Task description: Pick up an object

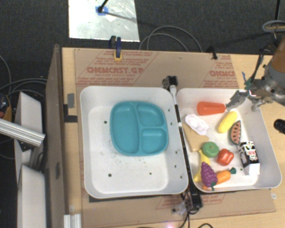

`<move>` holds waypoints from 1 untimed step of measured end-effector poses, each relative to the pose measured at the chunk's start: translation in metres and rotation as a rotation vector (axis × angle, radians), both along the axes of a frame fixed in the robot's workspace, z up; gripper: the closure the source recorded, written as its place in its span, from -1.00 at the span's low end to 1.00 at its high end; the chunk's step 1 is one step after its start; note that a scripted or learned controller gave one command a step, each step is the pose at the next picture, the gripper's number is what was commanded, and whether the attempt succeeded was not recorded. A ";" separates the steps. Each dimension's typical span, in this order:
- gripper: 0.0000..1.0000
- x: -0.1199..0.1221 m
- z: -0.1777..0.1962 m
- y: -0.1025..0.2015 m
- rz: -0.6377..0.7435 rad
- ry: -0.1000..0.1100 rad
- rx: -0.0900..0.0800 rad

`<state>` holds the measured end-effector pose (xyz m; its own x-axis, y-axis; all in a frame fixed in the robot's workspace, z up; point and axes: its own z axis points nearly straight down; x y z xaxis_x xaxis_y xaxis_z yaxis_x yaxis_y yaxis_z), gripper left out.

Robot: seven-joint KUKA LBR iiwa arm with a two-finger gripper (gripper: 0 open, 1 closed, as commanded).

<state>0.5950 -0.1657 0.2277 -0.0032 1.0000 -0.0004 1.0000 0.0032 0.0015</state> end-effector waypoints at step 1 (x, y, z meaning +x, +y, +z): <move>-1.00 0.004 -0.144 0.001 -0.002 0.013 0.003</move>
